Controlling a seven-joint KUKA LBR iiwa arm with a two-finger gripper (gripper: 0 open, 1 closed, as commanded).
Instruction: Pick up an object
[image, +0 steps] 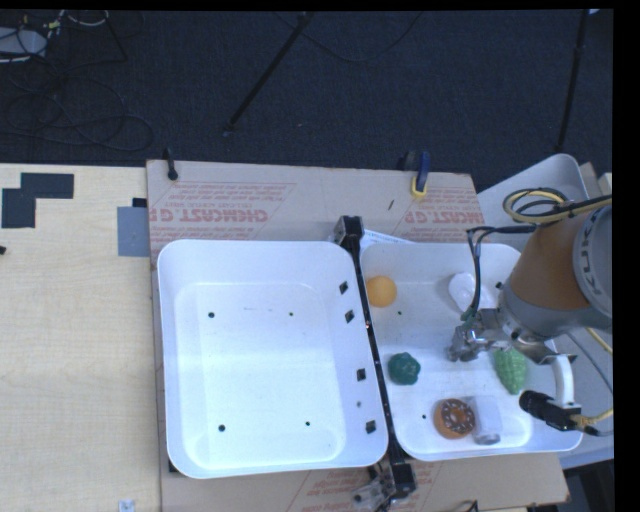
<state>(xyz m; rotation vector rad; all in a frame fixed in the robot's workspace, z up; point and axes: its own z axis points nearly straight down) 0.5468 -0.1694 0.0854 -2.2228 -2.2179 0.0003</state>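
Observation:
In the right bin (425, 440) lie an orange ball (381, 291) at the far left, a dark green lump (404, 368) in the middle, a brown round doughnut-like thing (455, 418) near the front, and a light green knobbly piece (511, 369) at the right. A white object (463, 290) rests near the far wall. My gripper (463, 346) hangs low over the bin's middle right, between the dark green lump and the light green piece, with nothing seen between its fingers.
The left bin (180, 300) stands beside the right one, parted by a black clamp strip (362, 340). A small grey thing (488, 436) lies by the doughnut. Cables (535, 204) loop at the right behind the arm. Cardboard underlies both bins.

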